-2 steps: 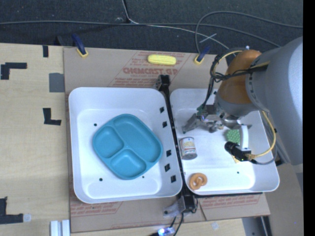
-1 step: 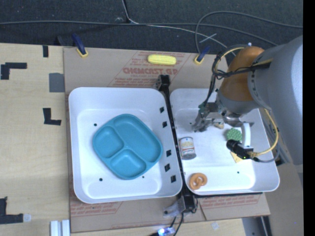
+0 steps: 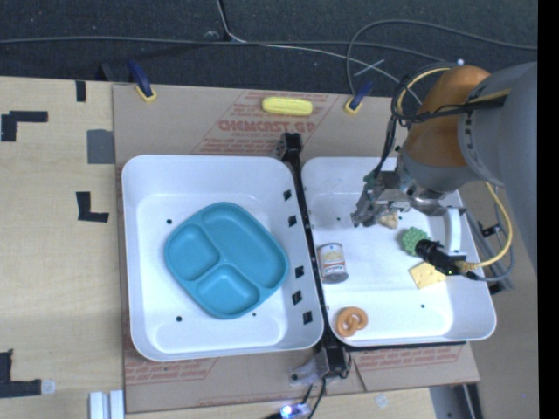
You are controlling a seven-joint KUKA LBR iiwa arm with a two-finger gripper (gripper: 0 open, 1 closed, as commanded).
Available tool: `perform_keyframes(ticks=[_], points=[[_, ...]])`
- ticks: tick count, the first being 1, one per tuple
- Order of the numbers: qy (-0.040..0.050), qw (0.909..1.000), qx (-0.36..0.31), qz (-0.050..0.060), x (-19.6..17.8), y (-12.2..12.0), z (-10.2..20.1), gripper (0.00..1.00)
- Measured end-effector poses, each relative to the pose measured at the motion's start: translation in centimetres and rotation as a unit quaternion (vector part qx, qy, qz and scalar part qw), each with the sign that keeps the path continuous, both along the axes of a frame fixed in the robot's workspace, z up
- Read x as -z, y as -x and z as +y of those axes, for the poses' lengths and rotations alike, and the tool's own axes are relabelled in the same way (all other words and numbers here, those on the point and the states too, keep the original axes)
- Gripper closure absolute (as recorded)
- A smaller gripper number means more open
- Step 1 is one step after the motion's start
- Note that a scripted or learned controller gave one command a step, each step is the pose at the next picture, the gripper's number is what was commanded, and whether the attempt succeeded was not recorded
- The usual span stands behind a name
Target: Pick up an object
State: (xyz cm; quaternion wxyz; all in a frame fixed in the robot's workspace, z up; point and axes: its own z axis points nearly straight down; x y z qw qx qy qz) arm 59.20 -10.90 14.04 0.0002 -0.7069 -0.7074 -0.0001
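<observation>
Can (image 3: 332,263), small and silvery with a printed label, stands in the bin on the view's right (image 3: 476,321), close to the wall that this bin shares with its neighbour and about midway along it. Nearer the front rim of the same bin lies an orange pretzel-shaped piece (image 3: 351,321), apart from the can. Toward the bin's outer side sits a green knobbly lump (image 3: 412,238), and just in front of that a flat yellow wedge (image 3: 424,275); the two are near each other, but I cannot tell whether they touch. The gripper (image 3: 371,212) hangs over the rear half of this bin, between the can and the green lump and apart from both. A small tan scrap (image 3: 388,220) shows just beside it, too blurred to name. Whether the gripper is released or grasping anything cannot be told from this slant. The grey arm with its orange band (image 3: 445,120) reaches in over the bin's far right corner. The bin on the view's left (image 3: 144,234) holds one blue divided plate (image 3: 225,258), lying flat and turned at an angle, with three compartments and nothing in them. Both bins rest on a sheet of printed cardboard (image 3: 236,129), and on it, behind the bins, lies a yellow banana-shaped thing (image 3: 286,106). Two blue clamps (image 3: 140,78) grip the cardboard's rear edge to the wooden bench (image 3: 52,251).
</observation>
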Motion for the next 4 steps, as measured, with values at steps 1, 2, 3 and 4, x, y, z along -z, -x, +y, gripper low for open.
perform_keyframes(ticks=[1, 2, 3, 4], points=[[0.0005, 1.0, -0.001, -0.002, -6.3, -0.3, 0.3, 1.0], [0.0007, 1.0, 0.0, -0.002, -12.4, 0.2, 0.1, 1.0], [0.0004, 1.0, 0.0, -0.001, -15.4, 0.2, 0.1, 1.0], [0.0002, 1.0, -0.002, 0.001, -13.2, -0.1, 4.8, 1.0]])
